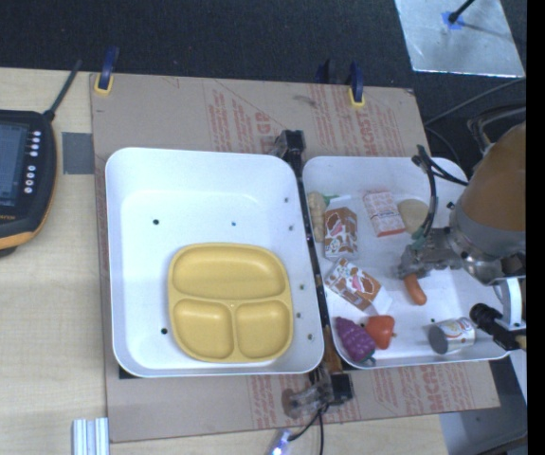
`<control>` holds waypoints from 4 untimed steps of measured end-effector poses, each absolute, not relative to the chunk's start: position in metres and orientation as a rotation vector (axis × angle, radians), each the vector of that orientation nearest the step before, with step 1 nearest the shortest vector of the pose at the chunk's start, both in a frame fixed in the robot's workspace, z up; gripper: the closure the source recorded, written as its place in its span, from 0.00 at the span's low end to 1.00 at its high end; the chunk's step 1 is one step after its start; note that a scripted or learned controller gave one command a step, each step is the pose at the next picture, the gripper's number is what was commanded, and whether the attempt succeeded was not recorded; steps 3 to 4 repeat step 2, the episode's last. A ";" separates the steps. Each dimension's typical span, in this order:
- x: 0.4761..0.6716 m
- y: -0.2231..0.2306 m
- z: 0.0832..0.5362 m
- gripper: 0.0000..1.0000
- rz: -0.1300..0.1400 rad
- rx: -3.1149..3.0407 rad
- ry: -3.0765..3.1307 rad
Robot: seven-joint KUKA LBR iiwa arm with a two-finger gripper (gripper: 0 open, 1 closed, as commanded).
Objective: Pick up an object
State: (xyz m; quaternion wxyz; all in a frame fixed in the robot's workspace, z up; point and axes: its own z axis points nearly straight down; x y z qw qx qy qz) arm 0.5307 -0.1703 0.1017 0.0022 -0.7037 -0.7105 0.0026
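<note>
The gripper (422,259) is hanging low over the right bin (443,173), near the bench's right edge, with its dark metal parts bunched just above a small orange carrot-like piece (415,290). From where I'm standing I cannot tell how the gripper is set, and nothing is visibly caught in it, so I'm judging the pick as not yet made.

The orange piece is lying on the bin floor just under and slightly nearer the front edge than the gripper, tilted, with bare white floor around it. That looks to me like the likeliest target. To take it well, the gripper probably needs to line up across the piece's narrow width rather than along its length, then come down until it is straddling the middle before closing.

Moving outward, a small silver can (454,334) is lying on its side toward the bin's front right corner, near but apart. A red-and-white packet (354,283) is sitting toward the bin's left wall, with a purple grape bunch (354,337) and an orange-red piece (380,329) at the front, and two more packets (340,231) (383,212) toward the back. None is crowding the target.

The left bin (130,173) is carrying a yellow divided tray (230,302), well apart from the action.
</note>
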 end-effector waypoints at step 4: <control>0.581 -0.051 0.192 1.00 0.001 -2.214 -2.226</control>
